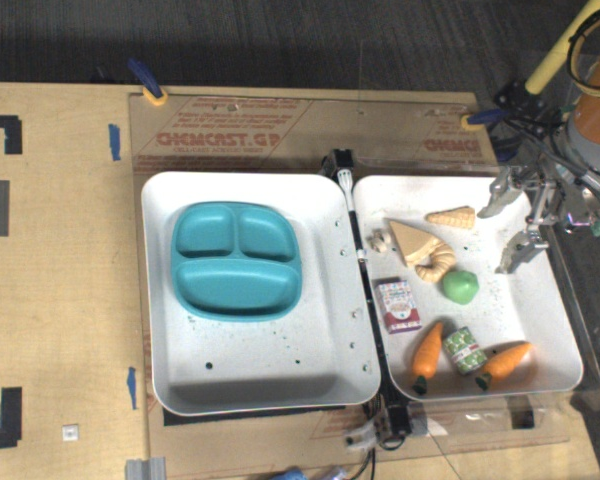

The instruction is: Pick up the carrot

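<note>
The arm reaches in from the right, its hand (517,226) hanging over the upper right part of the right bin (560,298). Two metal fingers point down and leftward with a plain gap between them, and nothing sits in that gap.

Two carrots lie along the near side of that bin. One carrot (427,352) is tilted, thick orange end up, dark green stub toward the bin's front edge. The second carrot (506,363) lies nearer the right corner, lower and flatter. A small green-and-white can (463,349) sits between them, seemingly touching both.

Farther up are a green ball (460,286), a tan wedge (412,238), a pale cone (451,218), a twisted pastry shape (439,262) and a small red packet (398,304).

The left bin (170,368) holds a glossy teal divided plate (237,260).
</note>
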You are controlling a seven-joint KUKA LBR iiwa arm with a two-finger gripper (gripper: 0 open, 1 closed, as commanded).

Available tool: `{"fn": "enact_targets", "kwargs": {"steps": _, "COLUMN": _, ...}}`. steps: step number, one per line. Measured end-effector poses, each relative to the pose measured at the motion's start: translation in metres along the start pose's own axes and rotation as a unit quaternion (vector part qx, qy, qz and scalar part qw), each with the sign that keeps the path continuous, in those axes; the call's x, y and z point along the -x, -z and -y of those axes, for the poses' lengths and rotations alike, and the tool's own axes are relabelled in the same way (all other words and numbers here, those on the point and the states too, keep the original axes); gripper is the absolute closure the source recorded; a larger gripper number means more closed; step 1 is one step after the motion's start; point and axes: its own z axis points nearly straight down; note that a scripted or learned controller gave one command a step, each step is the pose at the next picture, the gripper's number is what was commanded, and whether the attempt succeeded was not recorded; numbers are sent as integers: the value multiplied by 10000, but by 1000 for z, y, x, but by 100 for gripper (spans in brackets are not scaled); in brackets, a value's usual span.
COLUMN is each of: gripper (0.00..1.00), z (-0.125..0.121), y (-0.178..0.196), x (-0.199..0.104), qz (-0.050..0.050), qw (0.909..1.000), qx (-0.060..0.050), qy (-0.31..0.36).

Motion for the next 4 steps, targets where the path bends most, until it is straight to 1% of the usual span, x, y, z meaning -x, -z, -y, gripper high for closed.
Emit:
{"fn": "enact_targets", "kwargs": {"steps": 1, "gripper": 0, "z": -51, "y": -158, "x": -12, "qz": 30, "qw": 9986, "qx": -2, "qy": -522}}
{"fn": "enact_targets", "kwargs": {"steps": 2, "gripper": 0, "z": -53, "y": -165, "x": -61, "qz": 54, "qw": 9998, "qx": 5, "qy": 175}}
{"fn": "enact_targets", "kwargs": {"steps": 3, "gripper": 0, "z": -17, "y": -93, "x": 29, "qz": 50, "qw": 9992, "qx": -7, "qy": 385}}
{"fn": "enact_targets", "kwargs": {"steps": 4, "gripper": 0, "z": -32, "y": -142, "x": 25, "qz": 40, "qw": 9977, "qx": 6, "qy": 680}}
